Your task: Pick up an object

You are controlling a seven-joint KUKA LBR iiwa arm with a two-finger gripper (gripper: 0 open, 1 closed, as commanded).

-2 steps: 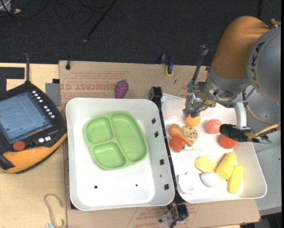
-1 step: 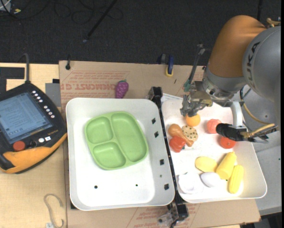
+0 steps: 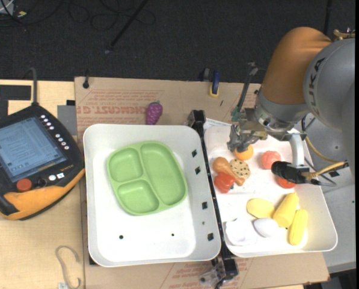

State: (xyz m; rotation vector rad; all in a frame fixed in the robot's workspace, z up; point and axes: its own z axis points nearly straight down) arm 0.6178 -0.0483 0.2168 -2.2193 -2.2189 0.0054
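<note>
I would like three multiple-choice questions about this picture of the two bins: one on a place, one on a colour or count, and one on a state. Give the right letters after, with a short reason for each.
1. Where does the green divided tray lie?
A. in the left bin
B. in the right bin
C. on the cardboard behind the bins

2. How many compartments does the tray have?
A. two
B. three
C. five

3. What is the state of the claw?
A. lowered over the small orange ball
B. resting in the tray
C. parked over the tablet

Answers:
1 A, the tray sits within the walls of the left bin.
2 B, two ridges split it into three hollows.
3 A, the claw hangs directly over the orange ball in the right bin, among the toy foods.
</note>
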